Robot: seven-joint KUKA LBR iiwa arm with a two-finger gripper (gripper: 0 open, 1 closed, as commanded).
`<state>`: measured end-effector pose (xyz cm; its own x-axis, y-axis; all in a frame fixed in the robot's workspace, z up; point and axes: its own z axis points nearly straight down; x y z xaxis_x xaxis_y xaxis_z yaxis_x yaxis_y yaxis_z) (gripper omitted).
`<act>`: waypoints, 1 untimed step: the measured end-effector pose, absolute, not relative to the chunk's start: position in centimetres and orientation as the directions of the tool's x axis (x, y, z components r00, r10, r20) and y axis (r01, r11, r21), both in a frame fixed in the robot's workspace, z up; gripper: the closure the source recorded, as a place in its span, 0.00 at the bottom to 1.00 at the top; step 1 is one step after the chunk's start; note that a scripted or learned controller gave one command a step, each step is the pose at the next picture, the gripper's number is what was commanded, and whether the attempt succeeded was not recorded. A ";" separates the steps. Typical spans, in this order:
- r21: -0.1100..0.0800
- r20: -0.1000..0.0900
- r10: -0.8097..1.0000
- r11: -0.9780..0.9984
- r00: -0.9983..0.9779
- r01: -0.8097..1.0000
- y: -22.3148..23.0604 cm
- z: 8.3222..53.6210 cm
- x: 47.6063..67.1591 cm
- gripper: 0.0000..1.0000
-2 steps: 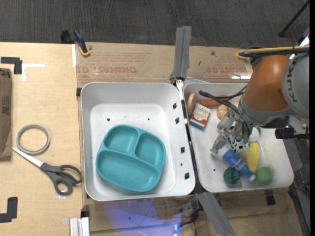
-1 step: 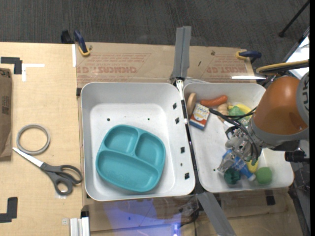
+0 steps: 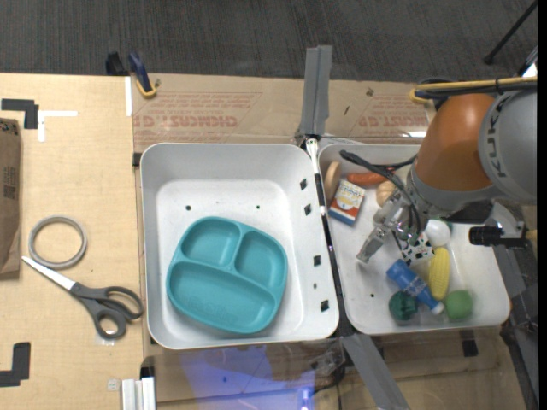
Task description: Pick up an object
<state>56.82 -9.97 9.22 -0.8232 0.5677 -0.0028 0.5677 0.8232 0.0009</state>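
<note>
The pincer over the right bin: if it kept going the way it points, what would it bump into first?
Probably bare bin floor. The pincer points down and left, toward an open patch of the right bin. The small carton lies off to the side. Depth is hard to judge.

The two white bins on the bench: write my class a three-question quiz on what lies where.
1. True or false: the teal plate lies in the right bin.
2. Which lies outside both bins? A. corn cob B. scissors C. green ball
3. Fill in: the roll of tape lies on the bench to the ____ of the left bin.

Key
1. False: it lies in the left bin.
2. B
3. left

The hand hangs over the right bin.
</note>
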 end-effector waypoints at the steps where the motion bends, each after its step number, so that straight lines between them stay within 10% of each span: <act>1: -0.001 0.000 0.641 0.767 -0.767 0.641 -11.3 9.1 48.6 0.00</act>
<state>48.62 -11.25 9.15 -0.7674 0.6412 0.0003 0.6412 0.7674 -0.0007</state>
